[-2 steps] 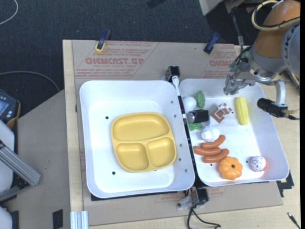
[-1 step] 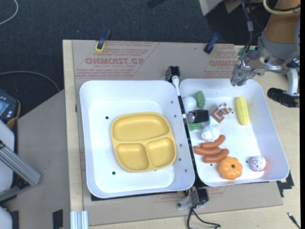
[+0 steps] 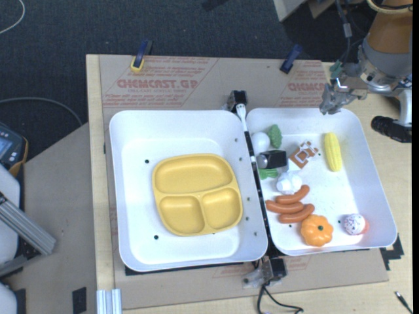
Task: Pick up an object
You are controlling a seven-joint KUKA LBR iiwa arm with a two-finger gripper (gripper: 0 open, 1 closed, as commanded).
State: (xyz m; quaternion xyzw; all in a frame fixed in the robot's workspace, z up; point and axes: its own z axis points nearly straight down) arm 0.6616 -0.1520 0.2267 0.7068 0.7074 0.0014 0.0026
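Gripper positioned above right bin far rim; finger state cannot be told, nothing seen held. Corn cob, pumpkin untouched. Pick not yet made.

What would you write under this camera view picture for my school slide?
Robot gripper hovers over the far edge of the right bin of toy food, near the corn; a yellow tray sits in the left bin.

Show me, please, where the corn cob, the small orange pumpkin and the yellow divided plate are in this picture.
corn cob (image 3: 332,151): camera view, middle of the cob.
small orange pumpkin (image 3: 316,231): camera view, centre of its body.
yellow divided plate (image 3: 194,173): camera view, floor of its large compartment.
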